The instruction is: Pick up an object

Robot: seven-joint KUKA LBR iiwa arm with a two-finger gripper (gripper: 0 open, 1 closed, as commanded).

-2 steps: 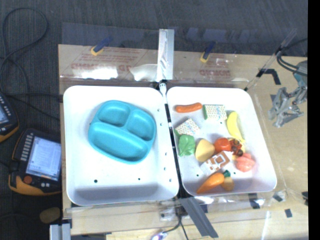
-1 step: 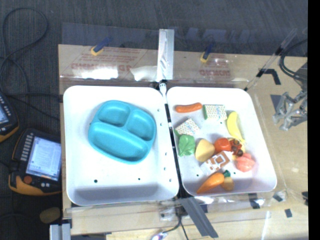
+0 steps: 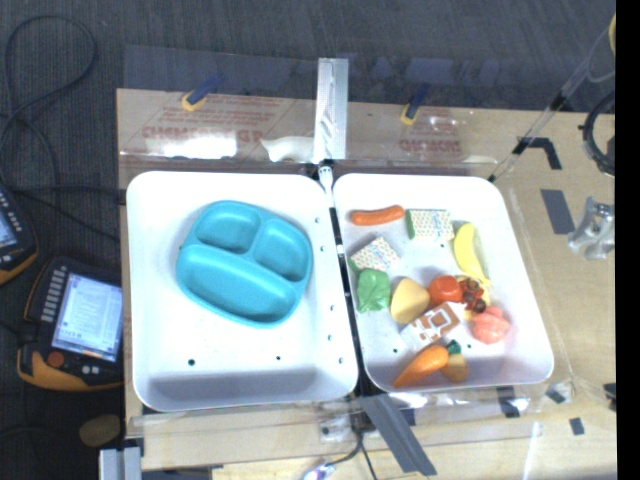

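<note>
Whether the gripper is open or closed cannot be told. The things to pick lie heaped in the right bin (image 3: 520, 268), the one on the arm's side. It is a shallow white tray with rounded corners and a smooth, faintly glossy wall.

At its far edge lies a slim orange-red sausage (image 3: 377, 215), rounded at both ends. Next to it, toward the arm's side, stands a square white block (image 3: 428, 224) speckled with green. A curved, glossy yellow banana (image 3: 469, 252) lies closest to the arm's side. A second speckled block (image 3: 375, 255) sits tilted near the divider, and just below it is a lumpy green piece (image 3: 372, 290).

Touching the green piece is a smooth yellow pear-shaped fruit (image 3: 408, 300), then a round red tomato (image 3: 446, 290). A soft-looking pink peach (image 3: 490, 325) lies nearer the arm's side. A flat white tile (image 3: 438, 320) with orange markings lies between the fruit and the peach. A tapered orange carrot (image 3: 424, 363) with a green top rests against the near wall.

The left bin (image 3: 150, 268), away from the arm's side, holds a rounded turquoise plastic plate (image 3: 245, 260). Raised ridges part it into three wells.

Both bins sit on a tan board (image 3: 560, 168) under glaring clear sheeting, with dark woven carpet (image 3: 300, 8) beyond it.
</note>
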